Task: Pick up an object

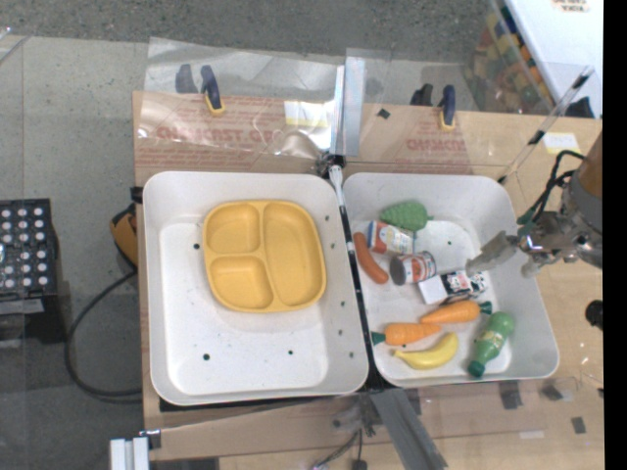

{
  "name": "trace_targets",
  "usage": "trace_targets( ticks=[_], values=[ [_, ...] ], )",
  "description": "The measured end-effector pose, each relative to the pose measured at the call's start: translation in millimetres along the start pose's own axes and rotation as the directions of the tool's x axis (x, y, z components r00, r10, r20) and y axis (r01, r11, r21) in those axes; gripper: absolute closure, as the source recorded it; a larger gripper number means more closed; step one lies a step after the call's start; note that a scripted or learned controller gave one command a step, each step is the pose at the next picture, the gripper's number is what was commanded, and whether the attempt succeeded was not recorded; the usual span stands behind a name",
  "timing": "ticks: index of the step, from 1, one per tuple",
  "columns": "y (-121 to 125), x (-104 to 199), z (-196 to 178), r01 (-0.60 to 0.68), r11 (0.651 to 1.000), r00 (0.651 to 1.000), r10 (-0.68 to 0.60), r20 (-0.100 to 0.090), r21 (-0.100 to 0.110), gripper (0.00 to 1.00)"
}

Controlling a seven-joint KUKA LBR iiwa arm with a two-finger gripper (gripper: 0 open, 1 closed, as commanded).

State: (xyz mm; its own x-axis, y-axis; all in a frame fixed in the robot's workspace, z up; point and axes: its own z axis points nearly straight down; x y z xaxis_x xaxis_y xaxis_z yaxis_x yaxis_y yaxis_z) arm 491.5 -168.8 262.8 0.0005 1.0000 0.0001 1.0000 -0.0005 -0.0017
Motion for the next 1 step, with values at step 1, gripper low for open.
trace_targets(
  ticks=[1],
  values=[
    [-13.0, -16.7, 166.5, -0.026, 1.0, 1.0, 0.026, -0.001, 0.002, 0.0]
  ],
)
